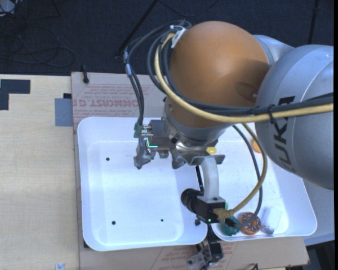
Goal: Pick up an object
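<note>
Dark floor strewn with cables is showing behind a pale wooden bench (28, 167), where cardboard (110, 100) is lying under the left bin (124, 201) and its neighbour. The gripper (159, 161) is hanging over the left bin's right half, toward its far wall, above bare white floor. Whether it is open or closed cannot be told, because the wrist is hiding too much. Nothing is showing in its grasp.

The things worth picking are lying past the left bin's right rim. A brown disc (249, 223) is sitting level with that bin's near corner, and a green piece (231, 228) is touching the disc on the side facing the left bin. A pale lump (273, 218) is resting just beyond the disc. An orange scrap (256, 147) is peeping from under the arm, farther back.

Closing here would probably be catching only air. Reaching for the cluster is risky too. The disc looks flat and may be slipping out, its neighbours are crowding it, and the wall beside them could be snagging a descent.
</note>
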`<state>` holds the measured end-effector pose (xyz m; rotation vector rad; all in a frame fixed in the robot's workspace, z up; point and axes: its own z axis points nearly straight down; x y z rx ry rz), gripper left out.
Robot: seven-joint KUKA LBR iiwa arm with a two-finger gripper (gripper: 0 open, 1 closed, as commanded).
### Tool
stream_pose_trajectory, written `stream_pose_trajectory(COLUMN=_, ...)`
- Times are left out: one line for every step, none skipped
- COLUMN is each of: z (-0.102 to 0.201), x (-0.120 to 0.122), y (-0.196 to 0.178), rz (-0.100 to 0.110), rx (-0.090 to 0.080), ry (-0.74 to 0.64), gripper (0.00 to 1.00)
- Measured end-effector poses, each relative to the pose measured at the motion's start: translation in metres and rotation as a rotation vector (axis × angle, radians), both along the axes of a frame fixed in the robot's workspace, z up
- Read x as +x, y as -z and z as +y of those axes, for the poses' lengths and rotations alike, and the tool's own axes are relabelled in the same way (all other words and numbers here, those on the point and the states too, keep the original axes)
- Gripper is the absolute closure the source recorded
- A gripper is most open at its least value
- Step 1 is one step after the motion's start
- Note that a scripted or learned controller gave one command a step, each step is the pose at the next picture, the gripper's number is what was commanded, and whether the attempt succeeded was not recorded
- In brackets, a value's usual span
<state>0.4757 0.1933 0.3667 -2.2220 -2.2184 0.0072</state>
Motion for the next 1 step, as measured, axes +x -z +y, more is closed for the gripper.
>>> stream_pose_trajectory(z=0.0418, x=0.0175, y=0.0956, rz=0.007, rx=-0.003, ry=-0.005, gripper=0.0)
